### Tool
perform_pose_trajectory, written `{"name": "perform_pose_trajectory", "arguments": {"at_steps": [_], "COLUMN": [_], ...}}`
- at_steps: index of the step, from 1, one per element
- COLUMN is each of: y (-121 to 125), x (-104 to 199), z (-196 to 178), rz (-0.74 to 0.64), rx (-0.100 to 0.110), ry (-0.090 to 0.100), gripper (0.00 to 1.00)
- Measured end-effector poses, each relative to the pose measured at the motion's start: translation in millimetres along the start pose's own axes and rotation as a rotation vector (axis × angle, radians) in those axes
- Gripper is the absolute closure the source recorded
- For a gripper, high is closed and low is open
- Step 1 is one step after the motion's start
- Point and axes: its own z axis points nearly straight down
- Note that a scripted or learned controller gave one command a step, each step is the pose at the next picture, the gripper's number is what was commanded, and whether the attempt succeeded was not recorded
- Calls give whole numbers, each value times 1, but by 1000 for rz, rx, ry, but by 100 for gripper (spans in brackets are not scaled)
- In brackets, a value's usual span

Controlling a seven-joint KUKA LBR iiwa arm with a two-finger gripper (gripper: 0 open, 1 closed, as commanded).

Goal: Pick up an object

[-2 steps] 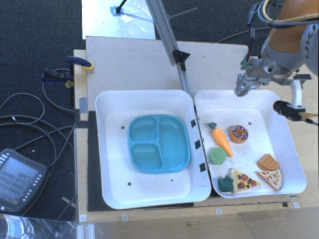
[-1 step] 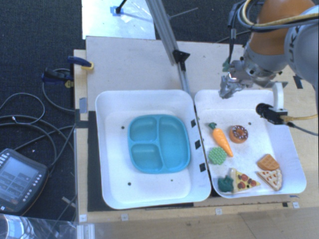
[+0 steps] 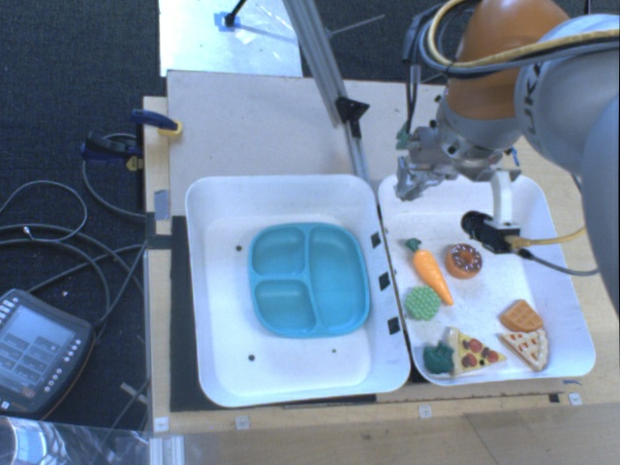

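My gripper [image 3: 417, 180] hangs over the back left corner of the right bin [image 3: 548, 223], above the bin floor and apart from the toy food. In front of it lie an orange carrot [image 3: 431, 275] with a green top and a brown donut [image 3: 464, 261]. Further forward are a green round piece [image 3: 422, 303], a pizza slice [image 3: 476, 353], a dark green broccoli [image 3: 438, 359], an orange waffle piece [image 3: 521, 315] and a tan triangular slice [image 3: 529, 346]. Nothing shows in the gripper.
The left bin [image 3: 218, 260] holds a blue divided plate [image 3: 310, 279]. A grey slanted pole [image 3: 325, 61] crosses the bench behind the bins. A black block [image 3: 484, 229] on a cable hangs from the wrist over the right bin. Cables and a pendant [image 3: 39, 352] lie on the floor at left.
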Motion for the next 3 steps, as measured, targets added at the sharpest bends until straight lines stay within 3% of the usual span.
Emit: {"name": "perform_pose_trajectory", "arguments": {"at_steps": [2, 3], "y": [-7, -7], "x": [95, 92], "z": [11, 11], "rz": [0, 5], "rx": [0, 0], "ry": [1, 0], "gripper": [100, 0]}}
